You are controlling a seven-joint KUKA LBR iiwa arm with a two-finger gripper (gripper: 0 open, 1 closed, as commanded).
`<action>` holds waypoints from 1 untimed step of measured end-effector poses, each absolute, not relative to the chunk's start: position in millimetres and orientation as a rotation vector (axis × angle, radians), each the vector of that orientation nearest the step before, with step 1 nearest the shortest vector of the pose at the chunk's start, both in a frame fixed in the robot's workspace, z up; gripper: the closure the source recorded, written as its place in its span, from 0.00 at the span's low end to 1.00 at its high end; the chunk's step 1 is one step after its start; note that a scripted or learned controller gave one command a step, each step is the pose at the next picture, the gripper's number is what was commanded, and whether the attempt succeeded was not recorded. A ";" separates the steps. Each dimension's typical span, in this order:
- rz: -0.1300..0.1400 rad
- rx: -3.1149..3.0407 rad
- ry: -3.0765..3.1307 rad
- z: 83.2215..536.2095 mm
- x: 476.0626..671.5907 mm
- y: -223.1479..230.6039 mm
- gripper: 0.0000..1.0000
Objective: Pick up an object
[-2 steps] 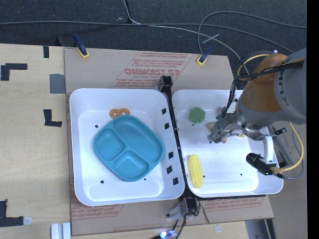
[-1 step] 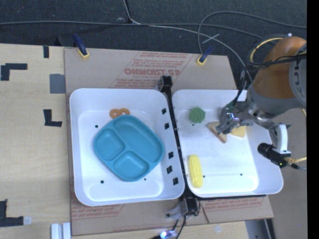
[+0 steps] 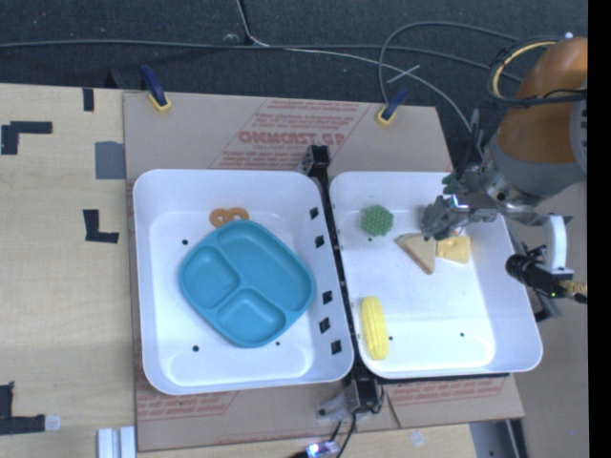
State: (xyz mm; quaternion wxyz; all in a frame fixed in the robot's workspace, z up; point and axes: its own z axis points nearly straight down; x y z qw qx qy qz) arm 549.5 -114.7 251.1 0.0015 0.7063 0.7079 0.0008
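1 end effector low over the cheese wedge, its grip state indiscernible, wedge top edge hidden.

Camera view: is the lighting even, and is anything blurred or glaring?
Camera view: soft, even light, faint shadows beside the blue tray and corn; the white bins are bright but not blown out; the end effector looks slightly soft; overall resolution is low.

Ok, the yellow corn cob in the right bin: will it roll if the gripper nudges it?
Probably. The yellow corn cob looks rounded and elongated, lying flat on the smooth floor of the right white bin, so a sideways push may roll it. It lies close to the bin's left wall, which could stop it. It looks like stiff, light plastic.
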 end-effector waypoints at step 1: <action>0.000 2.215 2.230 246.2 559.4 -59.5 1.00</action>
